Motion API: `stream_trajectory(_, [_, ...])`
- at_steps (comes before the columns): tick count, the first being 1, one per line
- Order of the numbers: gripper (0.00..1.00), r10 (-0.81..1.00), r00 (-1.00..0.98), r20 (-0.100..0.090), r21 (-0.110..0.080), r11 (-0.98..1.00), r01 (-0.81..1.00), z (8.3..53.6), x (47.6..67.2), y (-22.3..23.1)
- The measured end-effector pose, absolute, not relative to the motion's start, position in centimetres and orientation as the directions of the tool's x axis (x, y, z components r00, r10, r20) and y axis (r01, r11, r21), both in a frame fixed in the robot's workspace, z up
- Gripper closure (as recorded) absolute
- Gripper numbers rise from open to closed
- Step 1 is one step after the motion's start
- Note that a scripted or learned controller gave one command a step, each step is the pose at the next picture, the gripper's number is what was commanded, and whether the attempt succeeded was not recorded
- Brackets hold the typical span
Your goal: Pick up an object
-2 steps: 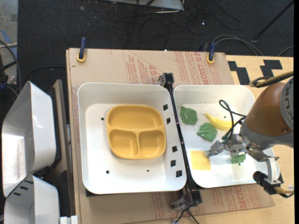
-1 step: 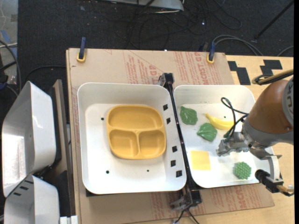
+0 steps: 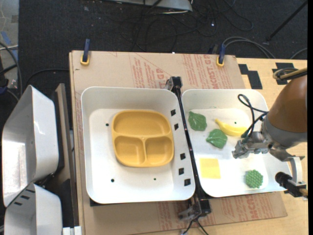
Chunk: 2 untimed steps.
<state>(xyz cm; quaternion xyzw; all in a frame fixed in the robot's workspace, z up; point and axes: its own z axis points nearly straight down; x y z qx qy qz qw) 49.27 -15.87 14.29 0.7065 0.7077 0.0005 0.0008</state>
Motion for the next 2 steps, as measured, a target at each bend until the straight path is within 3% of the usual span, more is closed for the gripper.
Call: stream_trajectory(2, [1.0,1.0,-0.004,-0.002,0.005,0.004,1.0,24.9,49.5,-16.2])
